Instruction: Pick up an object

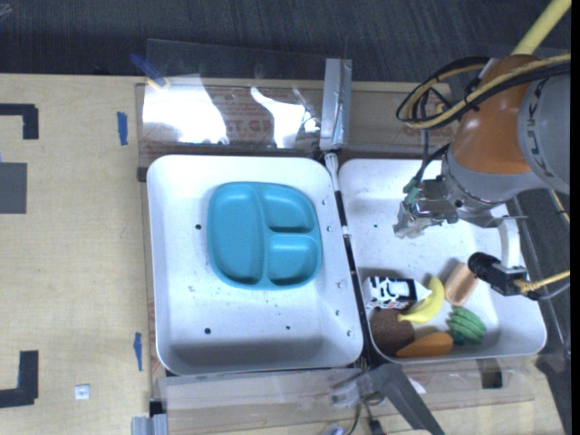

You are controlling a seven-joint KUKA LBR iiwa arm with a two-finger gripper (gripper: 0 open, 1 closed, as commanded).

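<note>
the candidate objects lie clustered at the near end of the right bin (381,184): a banana (426,304), a brown round object (391,328) touching an orange carrot-like piece (428,343), a green item (466,324), a tan cylinder (460,282) and a black-and-white printed item (391,290). the gripper (419,214) hangs over the bare far part of the same bin, apart from the cluster, with nothing between its fingers; whether the fingers are spread or closed cannot be determined from this view. probable failure: the items touch or overlap, so a descent onto the pile may land a finger on top of a neighbour, push the pile aside, or pinch two items and drop both. the banana rests on the brown object and may roll out of a grasp. items near the bin wall leave little room for a finger on that side. a black-tipped cable fitting (489,270) hangs just beside the tan cylinder and could snag. the left bin (181,333) holds a blue divided tray (265,234), well apart from the work area; the ridge between the bins is no obstruction to a reach toward the cluster
</note>
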